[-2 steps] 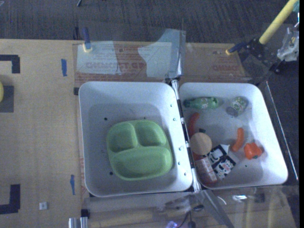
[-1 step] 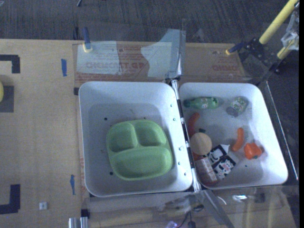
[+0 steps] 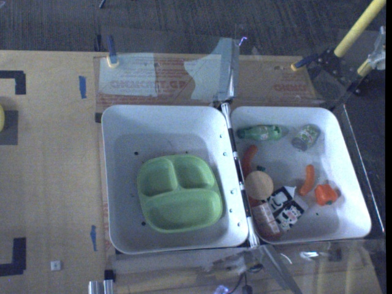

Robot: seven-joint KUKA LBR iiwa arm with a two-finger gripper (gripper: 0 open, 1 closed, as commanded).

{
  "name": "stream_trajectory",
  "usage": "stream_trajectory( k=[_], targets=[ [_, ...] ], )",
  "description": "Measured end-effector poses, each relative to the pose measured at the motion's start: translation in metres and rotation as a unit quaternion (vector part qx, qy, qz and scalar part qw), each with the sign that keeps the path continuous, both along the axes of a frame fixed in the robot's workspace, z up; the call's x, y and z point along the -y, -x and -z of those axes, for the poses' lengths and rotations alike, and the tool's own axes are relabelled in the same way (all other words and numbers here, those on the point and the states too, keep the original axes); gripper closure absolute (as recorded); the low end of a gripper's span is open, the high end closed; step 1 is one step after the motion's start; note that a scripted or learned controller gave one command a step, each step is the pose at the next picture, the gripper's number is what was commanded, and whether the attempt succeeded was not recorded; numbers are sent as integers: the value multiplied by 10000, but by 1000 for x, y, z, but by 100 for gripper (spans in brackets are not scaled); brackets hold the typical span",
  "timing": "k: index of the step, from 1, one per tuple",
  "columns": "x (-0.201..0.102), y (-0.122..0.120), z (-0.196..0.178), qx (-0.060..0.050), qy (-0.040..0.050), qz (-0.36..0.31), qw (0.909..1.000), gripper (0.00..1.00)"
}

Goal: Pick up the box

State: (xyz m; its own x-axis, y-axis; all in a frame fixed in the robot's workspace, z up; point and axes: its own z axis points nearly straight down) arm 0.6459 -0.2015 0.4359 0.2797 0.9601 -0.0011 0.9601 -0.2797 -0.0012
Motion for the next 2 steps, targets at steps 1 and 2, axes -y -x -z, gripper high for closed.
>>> stream_trajectory(
  k=[1, 2],
  targets=[
    [-19, -21, 1, 20, 4, 2546, 9670, 100],
    [17, -13, 0, 8, 2, -335, 9994, 100]
  ],
)
